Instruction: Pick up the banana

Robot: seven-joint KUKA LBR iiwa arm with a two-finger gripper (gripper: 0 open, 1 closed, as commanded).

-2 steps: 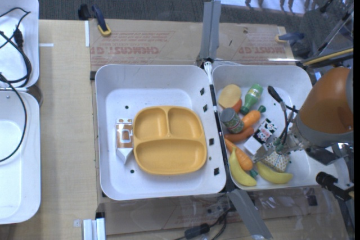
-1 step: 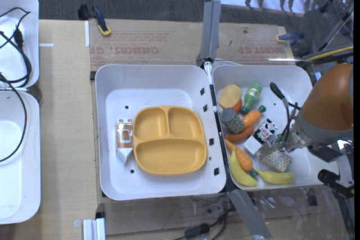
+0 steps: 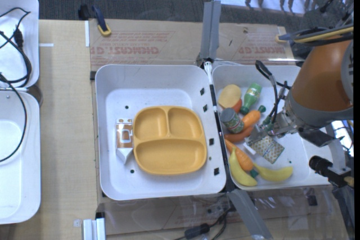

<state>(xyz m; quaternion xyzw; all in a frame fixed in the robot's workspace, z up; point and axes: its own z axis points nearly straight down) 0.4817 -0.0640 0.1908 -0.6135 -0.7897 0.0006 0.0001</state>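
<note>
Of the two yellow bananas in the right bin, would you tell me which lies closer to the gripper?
The yellow banana along the bin's front, right of the other yellow banana, which curves beside the divider; it lies just below the gripper.

A yellow banana [image 3: 274, 173] lies by an orange carrot [image 3: 244, 159]. The divided plate [image 3: 169, 139] is mustard yellow, the bottle [image 3: 252, 95] green, the bins [image 3: 107, 121] white, the arm's band [image 3: 323, 78] orange.

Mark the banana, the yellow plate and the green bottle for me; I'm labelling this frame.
banana [image 3: 274, 173]: camera view, middle of its curved body.
yellow plate [image 3: 169, 154]: camera view, floor of its large compartment.
green bottle [image 3: 251, 95]: camera view, its body.
</note>
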